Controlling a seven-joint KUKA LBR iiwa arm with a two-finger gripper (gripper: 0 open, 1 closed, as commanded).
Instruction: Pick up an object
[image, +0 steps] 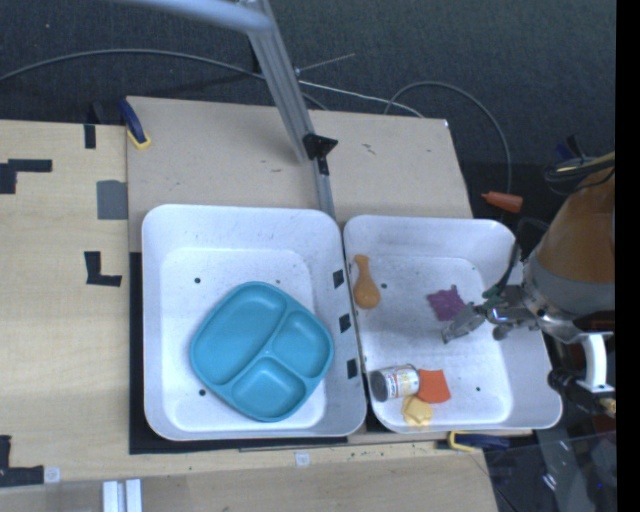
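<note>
Gripper (466, 324) low in right bin (500, 235); can't tell its state. Purple scrap (445, 301) just beyond its tip, touching or nearly. Can (396, 382) and orange piece (433, 385) nearer front wall. Risk: flat scrap slides away, grasp closes on nothing.

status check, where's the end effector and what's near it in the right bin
End effector low in right bin, beside purple piece; grip unconfirmed. Can, orange block, yellow piece at near wall. Path unobstructed.
</note>
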